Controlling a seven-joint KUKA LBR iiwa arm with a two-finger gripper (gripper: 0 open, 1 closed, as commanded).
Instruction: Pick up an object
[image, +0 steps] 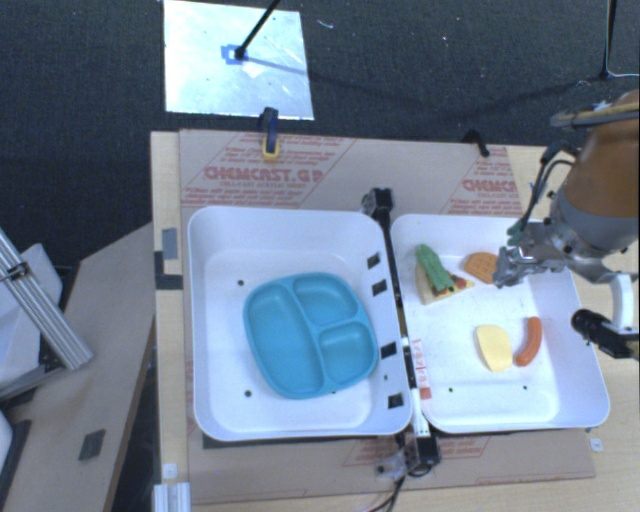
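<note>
Bench of pale board (330, 165), red lettering printed across it, set on dark carpet (90, 110). Two shallow white bins side by side on the board. Left bin (215, 240): blue divided plate (310, 333), three compartments, lying flat near the middle. Right bin (575, 400): green toy vegetable (434, 266) resting on a tan slab (436, 290) near the dividing wall; orange round piece (481, 266) just beside it toward the back; yellow wedge (493, 347) and red sausage (528, 341) close together but apart, nearer the middle. Grey arm with orange band (605, 170) in from the right, over the back of the right bin. Gripper (508, 268) low, just beside the orange round piece; opening between its tips too small to tell, nothing seen held. Shiny metal sheet (237, 60) on the carpet behind the bench. Yellow clamp (270, 135) at the board's back edge. Aluminium frame rail (35, 300) at far left.
</note>
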